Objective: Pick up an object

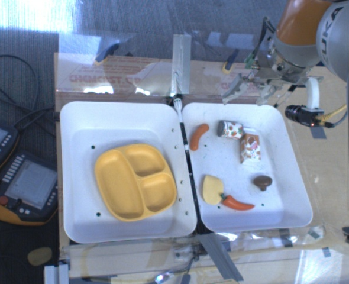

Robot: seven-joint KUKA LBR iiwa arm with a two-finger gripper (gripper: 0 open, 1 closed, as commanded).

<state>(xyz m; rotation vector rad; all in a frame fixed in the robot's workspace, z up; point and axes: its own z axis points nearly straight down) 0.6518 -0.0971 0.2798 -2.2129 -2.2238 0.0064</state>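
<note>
Gripper (248, 92) spread open and holding nothing above right bin (293, 158) rim; risk of fingers straddling touching can (229, 129) and carton (250, 148), or slipping.

You're looking at a robotics lab: two white bins (127, 114) taped side by side on a cardboard-lined bench (121, 76), a teach pendant (20, 188) with trailing cables (15, 93) on dark carpet at left, and toy food props (233, 158) as test objects.
</note>
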